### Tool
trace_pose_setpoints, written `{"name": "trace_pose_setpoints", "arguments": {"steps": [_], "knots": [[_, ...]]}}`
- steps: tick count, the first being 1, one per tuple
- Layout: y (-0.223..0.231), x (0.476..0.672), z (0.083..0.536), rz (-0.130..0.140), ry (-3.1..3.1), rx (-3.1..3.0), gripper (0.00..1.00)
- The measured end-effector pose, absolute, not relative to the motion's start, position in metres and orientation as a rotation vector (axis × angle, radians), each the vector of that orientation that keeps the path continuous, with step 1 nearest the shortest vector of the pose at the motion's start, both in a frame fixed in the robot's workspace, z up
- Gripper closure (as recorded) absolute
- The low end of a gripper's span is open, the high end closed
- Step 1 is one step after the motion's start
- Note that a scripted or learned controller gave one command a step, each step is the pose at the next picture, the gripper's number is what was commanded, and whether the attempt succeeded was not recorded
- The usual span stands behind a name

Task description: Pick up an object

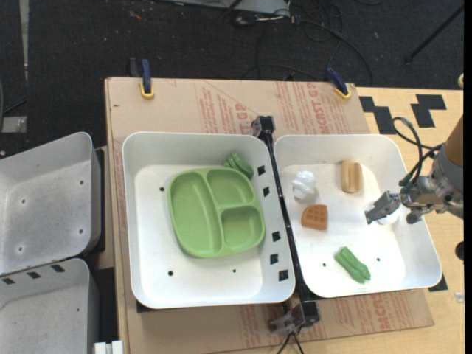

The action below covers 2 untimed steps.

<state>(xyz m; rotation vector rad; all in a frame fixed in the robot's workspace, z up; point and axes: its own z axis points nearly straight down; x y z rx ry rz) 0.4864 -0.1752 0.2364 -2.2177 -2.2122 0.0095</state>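
The right bin point(413, 271) holds a tan bread roll point(351, 176), a white crumpled lump point(304, 185), a brown waffle piece point(315, 217) and a green pod-shaped toy point(352, 264). My gripper point(382, 209) hangs over the right side of this bin, right of the waffle and below the bread roll. It touches none of the objects that I can see. The pod lies below and to the left of it.
The left bin point(147, 271) holds a green divided plate point(217, 212), with a small green item point(238, 162) at its upper right edge. A black divider point(279, 220) runs between the bins. Grey trays point(44, 198) lie off the bench to the left.
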Motion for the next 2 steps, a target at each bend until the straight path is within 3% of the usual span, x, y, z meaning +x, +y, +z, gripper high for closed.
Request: {"name": "trace_pose_setpoints", "arguments": {"steps": [1, 2], "knots": [[-0.175, 0.489, 0.241, 0.001, -2.222, -2.221, 0.0], [-0.177, 0.491, 0.198, 0.003, -2.217, -2.221, 0.0]]}}
